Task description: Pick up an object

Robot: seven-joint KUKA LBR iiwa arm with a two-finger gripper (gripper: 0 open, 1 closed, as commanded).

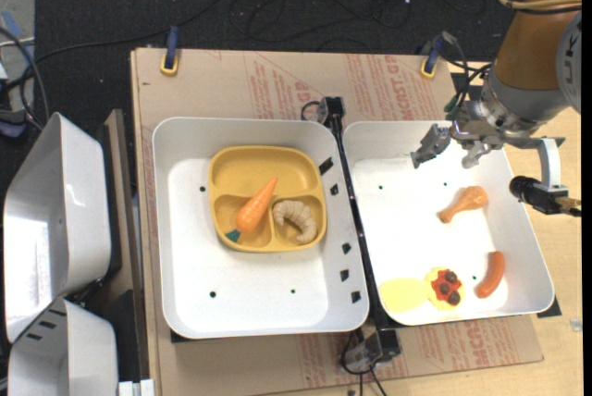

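My gripper (pixel 453 147) hangs open over the far edge of the right bin (pixel 398 200), its two fingers spread wide with nothing between them. Below it in that bin lie an orange chicken drumstick (pixel 463 204), a sausage (pixel 490 274) near the right wall, and a yellow flat piece with dark red berries (pixel 446 286) at the front. The left bin (pixel 185 228) holds a yellow divided plate (pixel 266 165) with a carrot (pixel 256 205) and a pale shrimp (pixel 297 219) in its compartments.
A black divider with clips (pixel 348 200) runs between the two bins. Yellow clamps (pixel 169 63) hold the cardboard base at its far corners. White containers (pixel 51 218) stand left of the bench. Cables lie on the dark floor beyond.
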